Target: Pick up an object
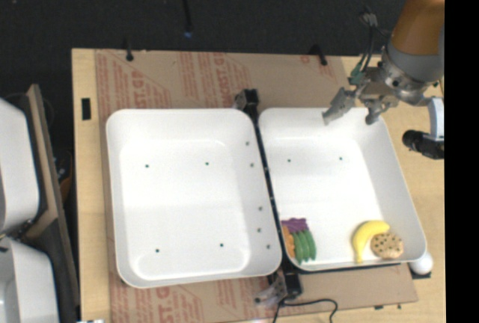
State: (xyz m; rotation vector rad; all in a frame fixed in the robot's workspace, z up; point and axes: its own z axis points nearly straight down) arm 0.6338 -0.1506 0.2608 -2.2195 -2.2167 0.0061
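Note:
My gripper (352, 115) hangs over the far edge of the right bin (329, 172), its two fingers spread apart with nothing between them. Along that bin's near edge lie a yellow banana (367, 236), a brown speckled cookie (387, 244) touching it, and a small toy of green pods with a purple and orange end (301, 239) near the near left corner. All three things lie far from the gripper, toward the front of the bin.
The left bin (187, 194) sits beside the right one, joined by a black clip (247, 99) at the far side. Both rest on a cardboard sheet (165, 78). White furniture (19, 187) stands at the left edge.

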